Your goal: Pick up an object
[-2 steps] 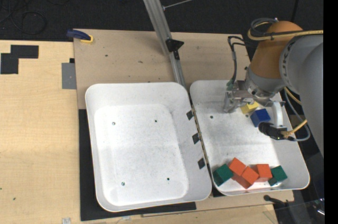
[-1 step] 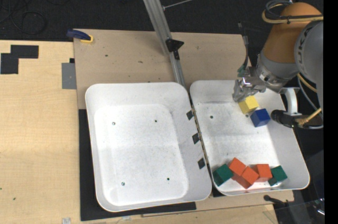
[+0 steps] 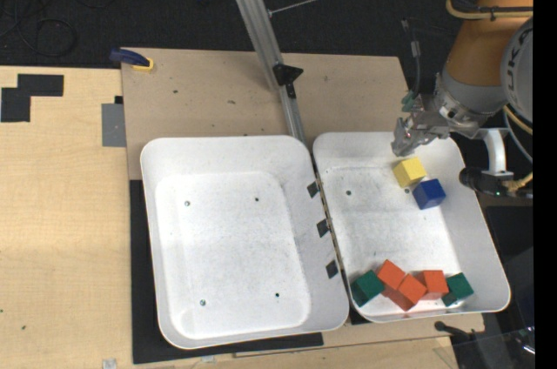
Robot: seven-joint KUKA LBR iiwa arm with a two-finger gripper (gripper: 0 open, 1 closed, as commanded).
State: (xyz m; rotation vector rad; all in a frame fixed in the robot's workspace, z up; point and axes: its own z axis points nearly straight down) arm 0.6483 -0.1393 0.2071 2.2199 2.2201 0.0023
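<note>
In the camera view, the arm is reaching in from the right and its gripper [image 3: 406, 141] is hanging over the far part of the right bin [image 3: 374, 158], close to that bin's far rim; how far the claw is parted is too small and dark to tell, and nothing is showing in it. The likeliest thing to pick, judging by closeness, is the yellow cube [image 3: 408, 171], which is sitting on the bin floor just on the near side of the claw, almost under it, so the coming move seems to be turning on a short drop toward the near side. Being a cube, it is offering no long axis to line up with. The blue cube [image 3: 428, 192] is lying right beside it, nearer and to the right, seemingly touching, and it may be crowding one side of a grasp. No brands, labels or writing are showing legibly anywhere
</note>
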